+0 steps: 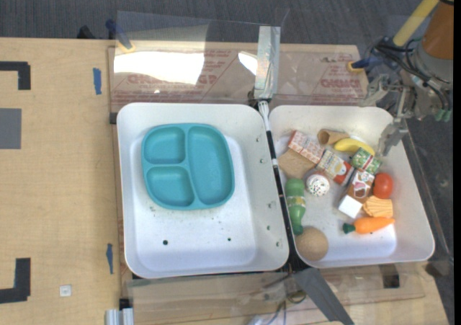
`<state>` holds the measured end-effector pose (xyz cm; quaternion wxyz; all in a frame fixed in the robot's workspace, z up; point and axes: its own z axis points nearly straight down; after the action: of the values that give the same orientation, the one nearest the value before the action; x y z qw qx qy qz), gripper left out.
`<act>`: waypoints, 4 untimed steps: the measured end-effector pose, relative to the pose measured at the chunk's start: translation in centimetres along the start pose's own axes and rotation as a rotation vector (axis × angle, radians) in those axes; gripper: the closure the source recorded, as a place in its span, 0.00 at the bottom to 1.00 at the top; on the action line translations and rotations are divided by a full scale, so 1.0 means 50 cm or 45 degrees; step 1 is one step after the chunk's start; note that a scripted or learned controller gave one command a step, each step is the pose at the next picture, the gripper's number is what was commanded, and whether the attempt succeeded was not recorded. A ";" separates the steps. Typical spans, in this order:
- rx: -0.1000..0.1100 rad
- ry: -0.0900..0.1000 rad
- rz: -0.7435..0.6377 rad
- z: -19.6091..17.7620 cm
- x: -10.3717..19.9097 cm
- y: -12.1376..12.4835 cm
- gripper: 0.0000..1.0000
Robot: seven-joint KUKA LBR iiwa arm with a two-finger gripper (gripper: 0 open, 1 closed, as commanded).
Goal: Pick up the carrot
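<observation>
**Carrot waits at the near edge of the right bin, gripper off by the far corner**

The carrot (372, 225) lies on its side on the floor of the right bin (414, 244), toward the near right of the toy pile. Its orange body points right and a small green stub shows at its left end. It sits just below a ridged orange piece (379, 207) and just right of a white cube (351, 206); whether it touches either is hard to say.

It looks like a moulded plastic play-food piece, so it is probably light, stiff and smooth, apt to slip or roll if pinched near the tapered tip. The thicker middle of the body seems the best place to take hold, with the fingers closing across its short width. The bare bin floor on its near side leaves room for one finger; the ridged piece crowds the other side.

The gripper (391, 137) hangs over the far right corner of the right bin, well apart from the carrot, with nothing visible between its fingers. Whether it stands wide or narrow cannot be told, since it blurs into cables and the bin wall. The arm above the wrist is cut off at the frame edge. The left bin (133, 244) holds a teal divided plate (189, 166).
</observation>
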<state>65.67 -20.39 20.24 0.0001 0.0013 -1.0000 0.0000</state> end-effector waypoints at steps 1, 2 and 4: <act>0.008 -0.038 0.088 0.167 0.085 0.009 0.00; 0.003 -0.011 0.108 0.188 0.193 0.027 0.00; 0.004 -0.032 0.151 0.196 0.337 0.041 0.00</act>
<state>48.80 -18.36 10.44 -0.0125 -0.0578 -0.9982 0.0017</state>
